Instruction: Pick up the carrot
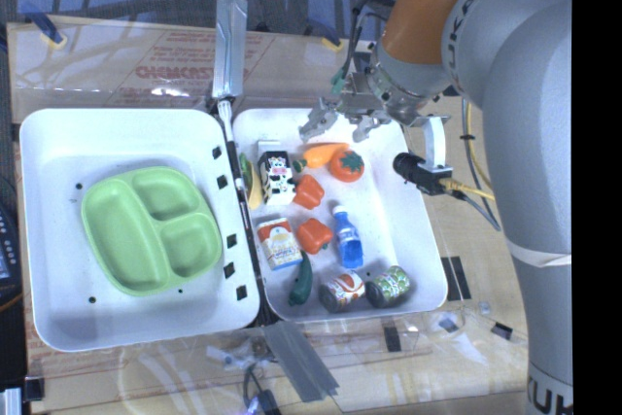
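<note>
The carrot [324, 154] is a small orange piece lying near the back of the right bin [420, 219], just left of a red tomato [348, 166]. My gripper [342, 126] hovers directly above and slightly behind the carrot. Its two grey fingers [316, 123] are spread apart with nothing between them, so it is open. The carrot's far end is partly covered by the gripper.
The right bin also holds a cow-patterned carton [276, 175], two orange pieces [308, 191], a blue bottle [348, 240], a small box [280, 244], a green vegetable [301, 282] and two cans [342, 290]. A green divided plate [151, 228] lies in the left bin [58, 141].
</note>
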